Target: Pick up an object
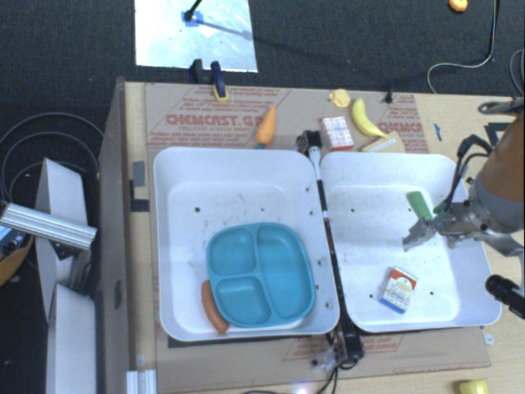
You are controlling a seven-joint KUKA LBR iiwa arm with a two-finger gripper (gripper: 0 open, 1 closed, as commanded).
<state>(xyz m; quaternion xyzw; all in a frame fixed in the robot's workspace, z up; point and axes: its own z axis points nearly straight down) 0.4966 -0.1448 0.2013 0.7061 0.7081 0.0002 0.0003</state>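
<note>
In the right bin (pixel 361 312) a small white, red and blue box (pixel 399 289) lies near the front. A green oblong object (pixel 420 203) lies farther back towards the right wall. My gripper (pixel 418 235) hangs low over the bin's right half, just in front of the green object and behind the box. The grey arm with its orange band (pixel 500 179) comes in from the right. The green object's lower end sits right at the gripper body. I cannot tell whether they touch.
The left bin (pixel 176 220) holds a blue divided plate (pixel 259 274) and an orange sausage-shaped item (pixel 213 306) at its front left. Behind the bins on the cardboard lie a carrot (pixel 265 126), a small box (pixel 337 132) and a banana (pixel 365 119).
</note>
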